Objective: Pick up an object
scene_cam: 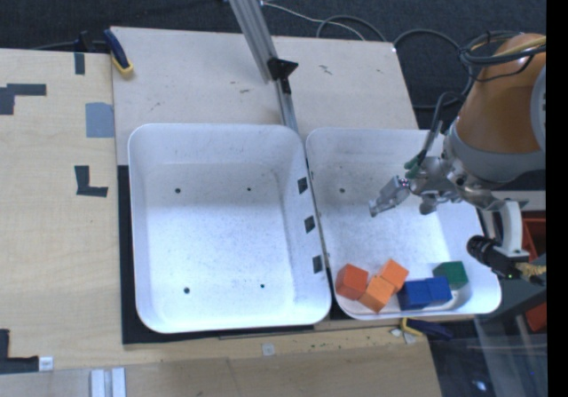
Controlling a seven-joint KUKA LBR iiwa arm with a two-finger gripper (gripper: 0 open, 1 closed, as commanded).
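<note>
Hovering above the right bin (355,155), the fingers (383,201) hold nothing, spread unclear; blocks (390,284) below them await picking.

even bright overhead light, soft shadows, slightly grainy, mildly blurred

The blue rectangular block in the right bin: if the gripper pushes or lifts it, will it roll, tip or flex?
The blue rectangular block looks stiff and flat-sided, so it would probably slide rather than roll. It lies low on a long face, so tipping seems unlikely. It sits close against the green cube and an orange cube near the white bin's wall, so a push would likely shove those too.
</note>
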